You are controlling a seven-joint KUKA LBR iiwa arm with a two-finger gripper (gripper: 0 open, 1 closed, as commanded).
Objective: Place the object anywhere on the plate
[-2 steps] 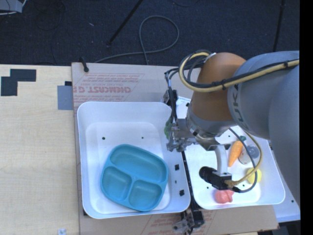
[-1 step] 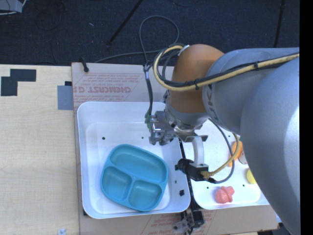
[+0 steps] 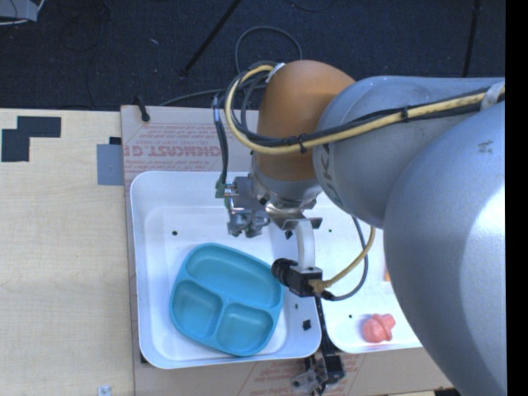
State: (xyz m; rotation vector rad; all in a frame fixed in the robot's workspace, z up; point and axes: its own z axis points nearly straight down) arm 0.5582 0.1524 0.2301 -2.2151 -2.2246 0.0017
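The end effector (image 3: pixel 247 218) hangs over the left bin (image 3: pixel 153 221), just above the blue divided plate (image 3: pixel 224 299); whether it is open or holding anything I cannot tell. The pink object (image 3: pixel 379 328) lies in the right bin (image 3: pixel 351 341), well apart. Best to descend squarely over it. It looks lumpy, with no clear long axis or heading.

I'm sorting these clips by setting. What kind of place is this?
Probably a robotics lab bench: a grey arm reaches over white bins on a plywood table, with loose cables on dark carpet behind.
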